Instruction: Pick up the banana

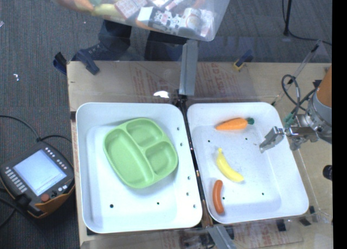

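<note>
Over right bin (pixel 290 199): gripper (pixel 282 136) spread, grasping nothing, well apart from banana (pixel 229 167) (sausage (pixel 218 196) just beside, risking a wrong grab)

We see the arm (pixel 324 99) cut off at the right edge, the clear tub (pixel 162 4) of blurred items cropped at the top, and cannot judge the gripper (pixel 276 138) fingers.
</note>
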Tool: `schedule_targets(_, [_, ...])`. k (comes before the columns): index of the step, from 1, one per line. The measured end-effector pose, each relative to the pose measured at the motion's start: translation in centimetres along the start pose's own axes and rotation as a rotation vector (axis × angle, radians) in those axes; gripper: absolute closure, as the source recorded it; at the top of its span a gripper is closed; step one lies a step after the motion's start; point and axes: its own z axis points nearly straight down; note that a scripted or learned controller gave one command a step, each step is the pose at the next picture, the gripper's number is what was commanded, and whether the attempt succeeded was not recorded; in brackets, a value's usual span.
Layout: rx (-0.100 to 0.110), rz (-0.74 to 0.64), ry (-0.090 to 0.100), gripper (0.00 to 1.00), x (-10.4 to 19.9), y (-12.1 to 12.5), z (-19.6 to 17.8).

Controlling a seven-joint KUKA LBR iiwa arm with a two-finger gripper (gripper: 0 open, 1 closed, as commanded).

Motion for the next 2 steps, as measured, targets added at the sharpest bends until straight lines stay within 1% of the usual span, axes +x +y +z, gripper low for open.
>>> schedule_targets(1, [0.004, 0.205, 0.000, 0.00, 8.3, 2.6, 7.8])
schedule_targets(2, [-0.001, 0.388, 0.000, 0.00, 7.8, 4.2, 18.0])
